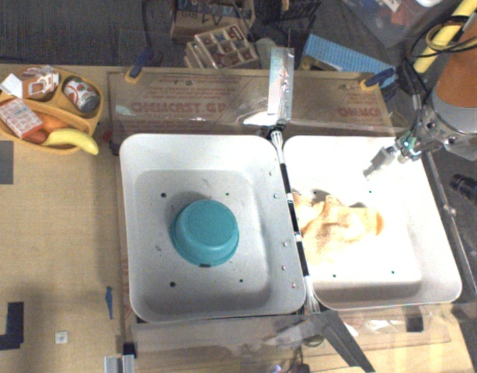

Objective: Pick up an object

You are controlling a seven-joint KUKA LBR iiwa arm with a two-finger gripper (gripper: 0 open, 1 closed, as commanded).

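Note:
A teal bowl [206, 232] lies upside down in the middle of the left bin [145, 169]. A crumpled tan and orange cloth-like object [335, 221] lies in the left half of the right bin [425, 239]. My gripper [376, 166] hangs over the right bin's upper right area, up and to the right of the cloth and apart from it. The arm's orange band [460, 80] is at the right edge. Nothing is visible between the fingers.
A yellow tray [5, 119] with a banana [71, 139] and food packets sits at the far left on the bench. Cardboard boxes [192, 103] line the back behind both bins. Cables and clutter lie beyond.

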